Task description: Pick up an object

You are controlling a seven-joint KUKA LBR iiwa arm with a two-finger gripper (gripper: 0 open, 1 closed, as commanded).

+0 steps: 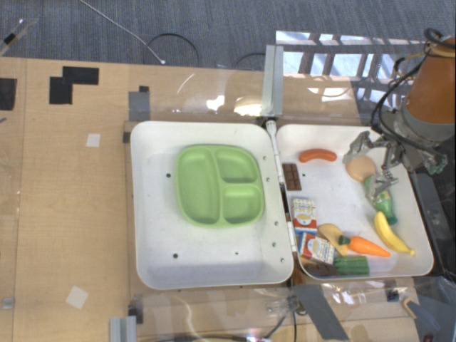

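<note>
Desk point(64, 212) of pale wood stretches far out to the left of the tool, with black patches near its far corner. Next comes the left bin point(153, 262), well away from the tool, and in it lies a green divided plate point(219, 184) with three compartments. Past the rim between the two bins is the right bin point(413, 266), where all the toy food sits. A dark brown chocolate bar point(291, 177) lies just inside that rim, and a red sausage point(317, 155) lies beyond it, both to the tool's left. Nearer me and lower left of the tool are a small red and white carton point(304, 214), a second carton point(318, 250), a tan piece point(332, 234), a dark green vegetable point(352, 265) and an orange carrot point(369, 246).

The tool point(376, 164) hangs low over the right bin's far right part, its two metal fingers spread open with nothing gripped. A beige rounded item point(360, 167), perhaps an egg or a potato, sits right between them, touching or almost touching the left finger. A green bottle-like piece point(384, 206) lies just under the right finger, and a yellow banana point(392, 233) lies just past that. The arm point(433, 84) rises to the right.
</note>
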